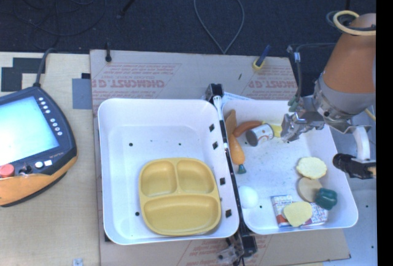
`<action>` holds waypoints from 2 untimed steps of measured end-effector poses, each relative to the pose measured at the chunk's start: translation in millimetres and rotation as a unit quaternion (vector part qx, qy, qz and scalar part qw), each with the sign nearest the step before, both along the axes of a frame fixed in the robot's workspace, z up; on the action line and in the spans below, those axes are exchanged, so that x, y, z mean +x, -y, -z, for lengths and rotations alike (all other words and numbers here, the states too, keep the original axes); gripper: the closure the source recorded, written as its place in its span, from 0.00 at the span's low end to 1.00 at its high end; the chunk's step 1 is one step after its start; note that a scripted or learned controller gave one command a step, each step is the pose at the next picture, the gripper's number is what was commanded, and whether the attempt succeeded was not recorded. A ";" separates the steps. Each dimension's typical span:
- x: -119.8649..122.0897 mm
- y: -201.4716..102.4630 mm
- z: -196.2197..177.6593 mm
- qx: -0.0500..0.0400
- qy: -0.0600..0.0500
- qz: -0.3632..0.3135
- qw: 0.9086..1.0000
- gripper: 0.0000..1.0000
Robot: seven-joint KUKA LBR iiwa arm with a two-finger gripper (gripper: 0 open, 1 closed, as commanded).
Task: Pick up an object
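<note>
Tool [296,126] low over the upper part of the right bin [346,222], at the end of the grey arm [344,89] with its orange band, coming in from the right. Cannot tell whether the tool is released or clenched; nothing seen between its tips. Just left of the tool: a small can [262,133] lying on its side, label too small to read, touching an orange hot-dog-like piece [245,127]. A carrot [234,140] lies along the divider [220,136] between the bins, green end down. Lower in the same bin: white ball [249,196], a yellow round slice [311,167], a tan slice [306,187] below it, a green piece [326,198], and a yellow chip [298,213] resting on a flat printed packet [282,208]; print unreadable. Left bin [116,136] holds a yellow divided tray [179,195], three compartments. Bins sit on cardboard [153,77] on the table; red print on it reads upside down, "CHEMCAST", repeated at right. Pendant [31,142] with lit screen at far left.
</note>
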State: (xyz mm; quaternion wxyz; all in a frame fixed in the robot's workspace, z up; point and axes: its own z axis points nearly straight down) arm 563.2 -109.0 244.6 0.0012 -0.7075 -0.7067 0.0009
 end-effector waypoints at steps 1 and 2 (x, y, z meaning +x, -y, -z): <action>-0.1 -0.1 0.2 0.000 0.000 0.000 1.000 0.00; 56.5 -27.0 0.6 0.000 0.000 -0.001 1.000 0.00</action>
